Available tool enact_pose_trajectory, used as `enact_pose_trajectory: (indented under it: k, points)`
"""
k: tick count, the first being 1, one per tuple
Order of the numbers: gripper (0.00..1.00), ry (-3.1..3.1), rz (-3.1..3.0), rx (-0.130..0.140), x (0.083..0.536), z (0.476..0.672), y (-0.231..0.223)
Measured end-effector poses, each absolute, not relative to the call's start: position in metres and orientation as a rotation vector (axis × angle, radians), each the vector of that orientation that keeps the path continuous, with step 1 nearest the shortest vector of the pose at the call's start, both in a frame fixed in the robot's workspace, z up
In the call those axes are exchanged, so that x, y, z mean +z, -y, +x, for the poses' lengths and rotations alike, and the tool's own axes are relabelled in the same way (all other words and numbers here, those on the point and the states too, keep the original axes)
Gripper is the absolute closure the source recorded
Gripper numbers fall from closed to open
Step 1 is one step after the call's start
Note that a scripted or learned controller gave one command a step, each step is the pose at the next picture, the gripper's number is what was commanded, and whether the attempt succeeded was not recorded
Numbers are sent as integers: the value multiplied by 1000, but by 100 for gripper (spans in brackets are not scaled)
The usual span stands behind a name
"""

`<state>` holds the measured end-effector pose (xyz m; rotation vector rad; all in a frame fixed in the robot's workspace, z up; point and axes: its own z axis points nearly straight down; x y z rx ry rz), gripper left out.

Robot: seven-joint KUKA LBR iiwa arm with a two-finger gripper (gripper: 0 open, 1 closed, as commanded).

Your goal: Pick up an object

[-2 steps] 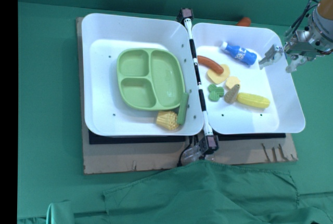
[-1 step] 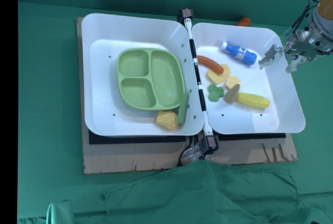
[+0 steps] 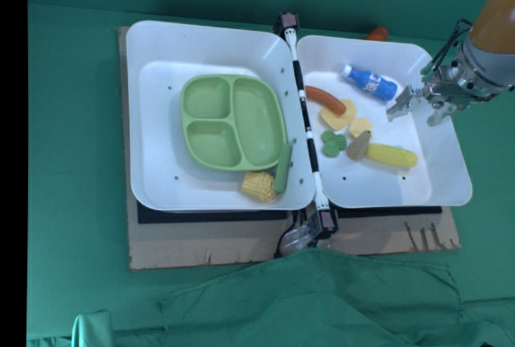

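The claw [image 3: 413, 105], fingers spread and holding nothing, hovers by the right bin's [image 3: 451, 176] right edge, the blue bottle [image 3: 370, 83] lying slantwise just to its left.

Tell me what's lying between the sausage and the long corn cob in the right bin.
In the camera view, yellow pieces and a brownish piece lie between the sausage and the corn cob.

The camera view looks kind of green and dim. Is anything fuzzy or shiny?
In the camera view, light is soft and even, with faint shadows under the green plate; the white bins look bright but not glaring; the gripper is slightly soft-edged; toys like the blue bottle stay fairly sharp.
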<state>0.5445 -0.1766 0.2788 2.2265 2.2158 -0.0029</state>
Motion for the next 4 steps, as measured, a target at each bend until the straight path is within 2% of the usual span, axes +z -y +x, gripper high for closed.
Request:
enact_pose_trajectory:
  k: [1, 2, 3, 4]
  points:
    - [0, -2215, 2228, -4, 226, 539, 187]
    - [0, -2210, 2219, 7, 184, 542, 189]
    - [100, -2196, 2214, 16, 199, 544, 192]
    - [100, -2212, 2216, 6, 248, 550, 186]
